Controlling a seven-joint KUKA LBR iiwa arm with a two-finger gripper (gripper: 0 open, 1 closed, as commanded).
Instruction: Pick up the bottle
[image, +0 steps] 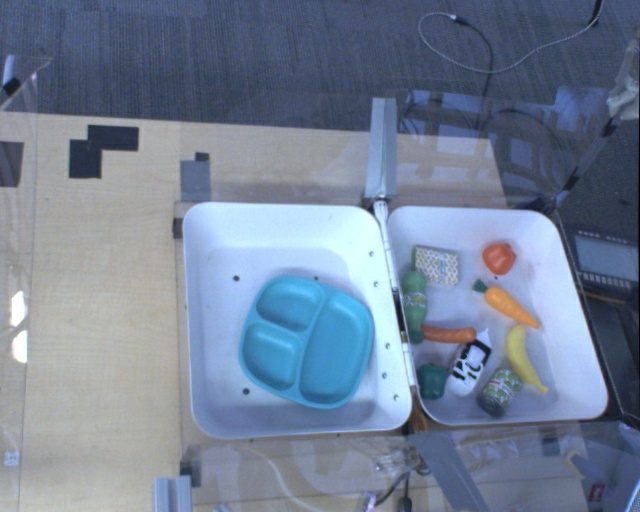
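**Q:** Fig. 1, overhead view. What occupies the two bins?

**A:** Left bin (210, 300): a blue divided plate (306, 341) with three compartments, lying flat near the centre. Right bin (560, 250): a cluster of small toy foods.

**Q:** Where is the bottle?

**A:** The small green bottle (413, 292) lies in the right bin, close against its left wall, just beside the divider between the bins. Its long axis runs roughly parallel to that wall. Nothing grips it.

**Q:** And its neighbours?

**A:** Above and to the right, a patterned square packet (436, 265). Just below, a slim orange-red vegetable (448, 333) lies crosswise, its left end near the bottle's base. Further down: a dark green item (432, 380) and a black-and-white carton (467, 362) touching it. A green-labelled can (498, 391) sits at the bin's front, beside a banana (523, 358). A carrot (507, 305) and a red tomato-like piece (499, 258) lie toward the back right, well apart from the bottle.

**Q:** State of the gripper?

**A:** Cannot be told from this view.
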